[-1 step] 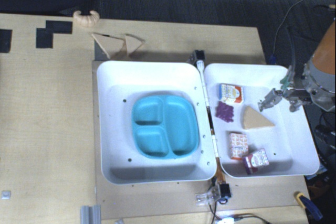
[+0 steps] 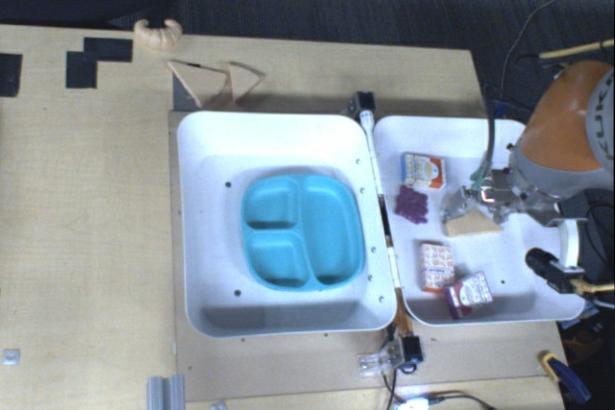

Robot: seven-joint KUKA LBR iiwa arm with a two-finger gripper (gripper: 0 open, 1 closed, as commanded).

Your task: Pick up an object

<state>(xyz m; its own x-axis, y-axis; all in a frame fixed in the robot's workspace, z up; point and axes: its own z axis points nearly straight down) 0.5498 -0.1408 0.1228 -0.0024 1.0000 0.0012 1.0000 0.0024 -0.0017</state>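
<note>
Gripper (image 2: 473,200) hangs low in the right bin (image 2: 509,132), near its middle, at the far edge of a tan block (image 2: 473,225); whether it is apart or together on anything I cannot tell.

By size: the arm (image 2: 567,134) enters over the right rim. The left bin (image 2: 207,206) carries a blue tray (image 2: 303,230) at its centre. In the right bin lie the tan block, a white and orange carton (image 2: 422,170) toward the back left corner, a red and white pack (image 2: 435,265) near the front, a maroon packet (image 2: 469,293) at the front edge, and a small purple piece (image 2: 412,204) by the left wall.

The block looks like the target. A good grasp would likely centre over it, straddle its narrow width, and press down before closing, since it lies flat.
</note>
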